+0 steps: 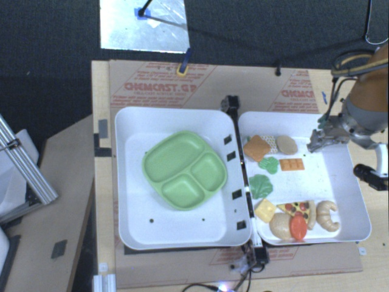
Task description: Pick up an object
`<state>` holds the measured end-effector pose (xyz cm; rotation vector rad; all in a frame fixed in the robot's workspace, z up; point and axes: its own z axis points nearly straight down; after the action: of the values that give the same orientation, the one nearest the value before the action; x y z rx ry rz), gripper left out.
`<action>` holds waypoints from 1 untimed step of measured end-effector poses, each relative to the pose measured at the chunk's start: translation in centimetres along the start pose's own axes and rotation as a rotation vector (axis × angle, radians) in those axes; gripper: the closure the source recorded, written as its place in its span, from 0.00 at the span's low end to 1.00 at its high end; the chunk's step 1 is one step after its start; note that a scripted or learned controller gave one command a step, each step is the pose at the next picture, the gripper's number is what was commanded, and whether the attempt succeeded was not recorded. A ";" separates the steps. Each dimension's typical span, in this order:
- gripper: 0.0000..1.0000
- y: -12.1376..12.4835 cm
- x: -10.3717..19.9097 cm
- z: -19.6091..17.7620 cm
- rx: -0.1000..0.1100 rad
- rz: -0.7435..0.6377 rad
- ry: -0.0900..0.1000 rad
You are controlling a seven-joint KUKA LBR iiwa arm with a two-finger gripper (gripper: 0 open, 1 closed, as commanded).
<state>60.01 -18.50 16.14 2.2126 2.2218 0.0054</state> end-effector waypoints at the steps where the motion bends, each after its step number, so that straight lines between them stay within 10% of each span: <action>1: 1.00 0.6 -1.0 -5.3 -0.001 -0.001 -0.001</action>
<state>60.62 -19.46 21.49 2.2109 2.2213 0.0055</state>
